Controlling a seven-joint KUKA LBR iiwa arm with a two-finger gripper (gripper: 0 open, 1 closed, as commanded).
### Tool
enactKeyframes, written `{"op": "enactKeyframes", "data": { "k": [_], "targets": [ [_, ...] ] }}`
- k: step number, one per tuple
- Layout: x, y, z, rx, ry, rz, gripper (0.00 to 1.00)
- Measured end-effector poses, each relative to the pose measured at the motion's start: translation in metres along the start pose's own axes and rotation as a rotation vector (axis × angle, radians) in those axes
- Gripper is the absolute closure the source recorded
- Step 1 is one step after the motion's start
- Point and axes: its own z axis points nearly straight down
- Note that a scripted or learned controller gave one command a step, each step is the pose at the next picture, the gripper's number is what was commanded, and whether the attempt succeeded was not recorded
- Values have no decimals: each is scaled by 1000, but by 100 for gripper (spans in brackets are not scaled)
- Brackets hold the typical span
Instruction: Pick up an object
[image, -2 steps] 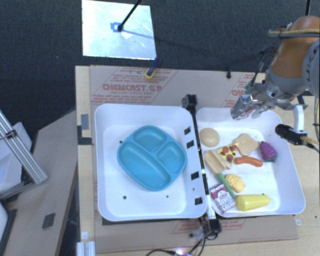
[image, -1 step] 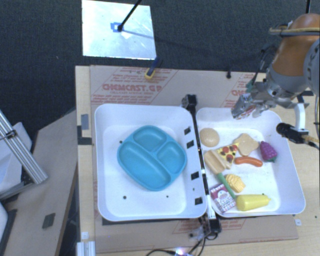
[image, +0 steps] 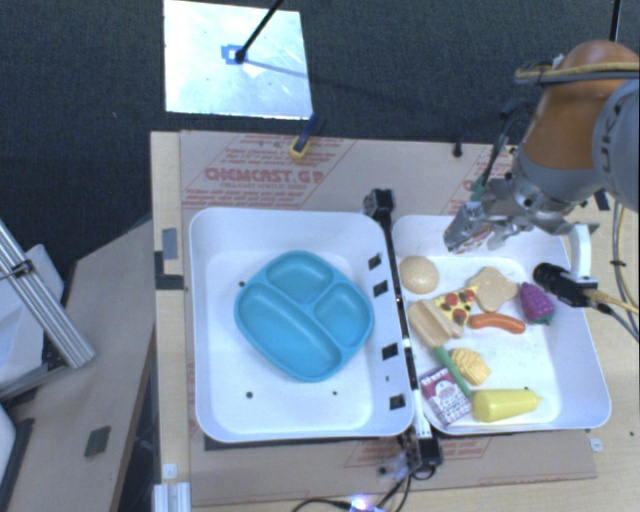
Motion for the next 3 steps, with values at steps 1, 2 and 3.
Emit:
{"op": "enactKeyframes", "data": {
  "k": [1,2,3],
  "targets": [
    [33,-42,13,2,0,0,100],
    [66,-75,15,2,1,0,100],
    [57,-75,-2,-3,0,5,100]
  ]
}}
